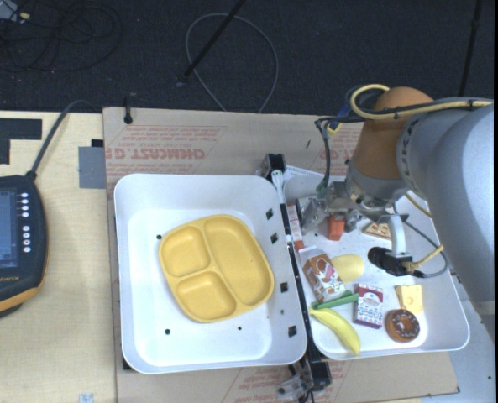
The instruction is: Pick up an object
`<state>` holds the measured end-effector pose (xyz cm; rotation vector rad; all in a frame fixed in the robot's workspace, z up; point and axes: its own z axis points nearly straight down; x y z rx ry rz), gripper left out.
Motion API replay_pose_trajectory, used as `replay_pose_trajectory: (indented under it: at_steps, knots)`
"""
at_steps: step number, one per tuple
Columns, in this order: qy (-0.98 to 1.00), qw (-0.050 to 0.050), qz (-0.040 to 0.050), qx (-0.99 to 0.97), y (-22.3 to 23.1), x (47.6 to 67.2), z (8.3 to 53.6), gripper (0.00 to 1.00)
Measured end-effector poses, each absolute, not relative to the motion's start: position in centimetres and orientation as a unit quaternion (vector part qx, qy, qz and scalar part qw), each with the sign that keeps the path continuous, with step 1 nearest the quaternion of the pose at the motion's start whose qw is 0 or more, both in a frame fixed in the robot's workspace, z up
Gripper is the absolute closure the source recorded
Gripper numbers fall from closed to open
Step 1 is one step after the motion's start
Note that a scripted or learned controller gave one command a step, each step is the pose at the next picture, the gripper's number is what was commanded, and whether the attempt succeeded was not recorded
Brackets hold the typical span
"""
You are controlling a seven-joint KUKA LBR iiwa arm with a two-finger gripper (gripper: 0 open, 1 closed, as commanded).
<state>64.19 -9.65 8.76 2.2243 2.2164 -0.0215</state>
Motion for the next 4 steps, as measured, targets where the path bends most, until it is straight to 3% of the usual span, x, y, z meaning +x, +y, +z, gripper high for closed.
replay_pose_trajectory:
  at_steps: [1,2,3,4]
  knots:
    - [0.706,-0.004,-0.0024,0.708,-11.5,64.2,8.6,0.00]
    - [0.707,-0.003,-0.0031,0.707,-10.3,64.3,8.6,0.00]
    - [0.706,-0.005,-0.0030,0.708,-10.3,64.2,9.6,1.00]
    - [0.708,0.001,0.0018,0.706,-5.2,61.4,19.2,1.00]
